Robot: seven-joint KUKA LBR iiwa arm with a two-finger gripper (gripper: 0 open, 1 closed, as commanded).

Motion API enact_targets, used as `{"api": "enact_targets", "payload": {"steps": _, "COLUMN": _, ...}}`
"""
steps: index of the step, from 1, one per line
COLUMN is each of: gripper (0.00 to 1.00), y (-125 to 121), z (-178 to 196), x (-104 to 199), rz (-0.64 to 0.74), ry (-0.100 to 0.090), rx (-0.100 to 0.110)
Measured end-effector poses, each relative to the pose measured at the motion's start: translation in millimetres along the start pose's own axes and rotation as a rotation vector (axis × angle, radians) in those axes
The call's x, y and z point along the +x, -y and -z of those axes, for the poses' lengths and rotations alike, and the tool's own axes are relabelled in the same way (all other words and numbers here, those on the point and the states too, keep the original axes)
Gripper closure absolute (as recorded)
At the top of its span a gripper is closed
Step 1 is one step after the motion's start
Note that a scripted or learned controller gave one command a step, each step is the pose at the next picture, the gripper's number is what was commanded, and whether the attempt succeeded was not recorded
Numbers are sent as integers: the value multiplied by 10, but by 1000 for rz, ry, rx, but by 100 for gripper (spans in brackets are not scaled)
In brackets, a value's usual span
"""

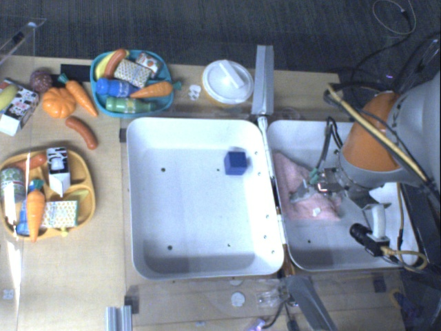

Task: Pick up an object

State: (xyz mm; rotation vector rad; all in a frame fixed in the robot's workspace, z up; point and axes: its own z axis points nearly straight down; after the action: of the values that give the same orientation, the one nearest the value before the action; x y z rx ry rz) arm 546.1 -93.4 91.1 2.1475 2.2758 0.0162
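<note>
The pink cloth [303, 188] lies crumpled in the right bin [306, 254], against that bin's left wall, spread from the upper left corner down toward the middle. Its long axis runs roughly from the far end of the bin toward the near end, with the bulk bunched at the lower part.

The hand [318, 183] is over that lower, bunched part, at the cloth's right edge. It seems to touch or nearly touch the fabric, but the dark parts blur together, so I cannot tell how far the hand is open or whether any cloth is caught in it. The arm [386, 140] reaches in from the right, its orange band above the wrist, so the cloth lies to the left of the hand and just under it.

As a judgement, the coming move turns on this: the cloth is directly below and slightly left, so a short drop rather than a sideways reach would meet it.

The other candidate, a blue block [236, 162], sits in the left bin [200, 261], in its upper right part, well apart from the hand and across the divider. Toy food lies on the worktop [103, 254] further left.
</note>
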Motion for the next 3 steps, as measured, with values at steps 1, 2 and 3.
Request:
{"api": "enact_targets", "payload": {"steps": 1, "gripper": 0, "y": -153, "z": -8, "x": -412, "rz": 144, "ry": 0, "rx": -2}}
{"api": "enact_targets", "payload": {"steps": 2, "gripper": 0, "y": 35, "z": 25, "x": -588, "rz": 93, "ry": -2, "rx": 10}}
{"api": "enact_targets", "payload": {"steps": 3, "gripper": 0, "y": 120, "z": 640, "x": -903, "rz": 160, "ry": -3, "rx": 16}}
